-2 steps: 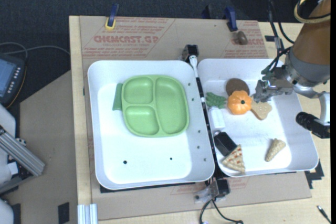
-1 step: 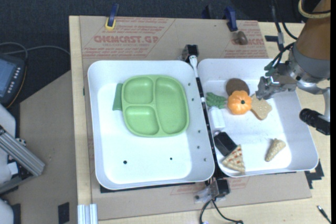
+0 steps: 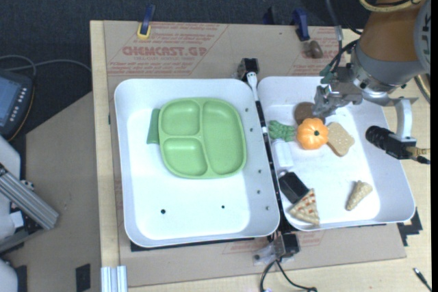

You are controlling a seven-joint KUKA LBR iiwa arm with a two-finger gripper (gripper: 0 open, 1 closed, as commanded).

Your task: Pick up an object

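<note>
White bin [image 3: 383, 205]: gripper [image 3: 327, 100] perhaps hides cookie [image 3: 303, 111].

The end effector [image 3: 328, 98] hangs over the right shallow white bin [image 3: 390, 198], just above a brown round piece [image 3: 303, 111]. Below it sit an orange toy pumpkin [image 3: 312, 134], a tan bread slice [image 3: 340, 139], a green leafy toy [image 3: 280, 130], a pizza slice [image 3: 304, 207] and a beige cone [image 3: 358, 195]. The left white bin [image 3: 133, 167] holds a green divided plastic tray [image 3: 202, 137].

Robot lab: clamped bench [image 3: 205, 44], white bins [image 3: 137, 147], loose cables [image 3: 41, 68].
</note>
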